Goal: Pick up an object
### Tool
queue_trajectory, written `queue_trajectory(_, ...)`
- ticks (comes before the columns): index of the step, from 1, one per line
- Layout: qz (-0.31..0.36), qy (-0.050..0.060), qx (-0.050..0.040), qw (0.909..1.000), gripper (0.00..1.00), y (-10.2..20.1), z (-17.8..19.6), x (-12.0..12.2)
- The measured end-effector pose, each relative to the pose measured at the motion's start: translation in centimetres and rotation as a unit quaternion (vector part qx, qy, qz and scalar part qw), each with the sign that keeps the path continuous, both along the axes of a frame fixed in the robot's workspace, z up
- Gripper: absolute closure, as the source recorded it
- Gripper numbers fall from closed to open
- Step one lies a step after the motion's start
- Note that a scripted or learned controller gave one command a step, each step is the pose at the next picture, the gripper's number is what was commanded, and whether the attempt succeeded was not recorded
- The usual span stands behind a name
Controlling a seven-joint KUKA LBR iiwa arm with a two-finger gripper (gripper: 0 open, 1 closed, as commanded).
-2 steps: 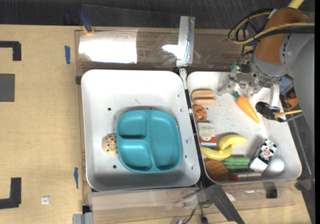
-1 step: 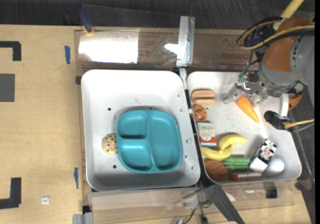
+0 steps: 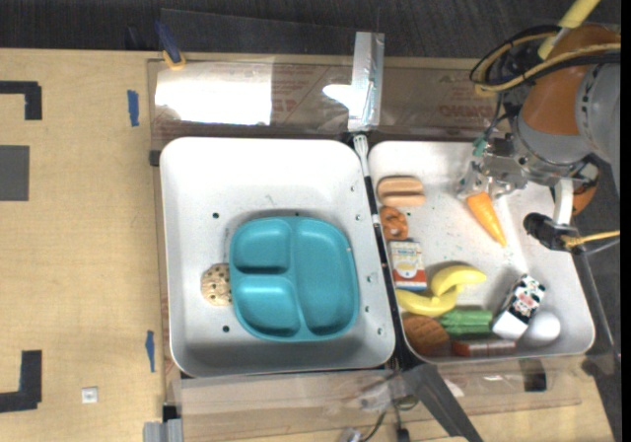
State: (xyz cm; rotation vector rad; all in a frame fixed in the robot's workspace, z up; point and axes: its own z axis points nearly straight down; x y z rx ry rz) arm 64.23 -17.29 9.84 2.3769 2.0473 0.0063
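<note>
- Cardboard-brown counter (image 3: 79,233) is seen carrying two shallow white bins side by side; they are set edge to edge near its right side, presumably so that things can be moved from one to the other.
- The left bin (image 3: 197,174) is occupied by a teal divided plate (image 3: 293,275) lying flat near its front edge, with a speckled cookie (image 3: 216,283) touching the plate's left rim.
- The grey arm (image 3: 592,114), with its orange band, is reached in over the far right corner of the right bin (image 3: 434,159), tilted downward as if for a grasp.
- The hand (image 3: 490,184) is placed directly above the carrot (image 3: 486,215); the carrot's top appears to sit at the fingertips, but whether it is gripped or merely touched cannot be told.
- The carrot, judged to be the task's thing, lies slanted near the far right corner of the right bin, well apart from the clutter.
- Smaller items are crowded along that bin's left and front edges: a hot dog (image 3: 400,190), a pretzel (image 3: 394,222), a small carton (image 3: 407,263), a banana (image 3: 444,288) and a green piece (image 3: 465,321).
</note>
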Motion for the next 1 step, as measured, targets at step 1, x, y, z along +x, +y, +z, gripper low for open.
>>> queue_trajectory(1, -0.005, -0.003, 0.0000, 1.0000, 1.00, 3.96, 10.79, 2.79)
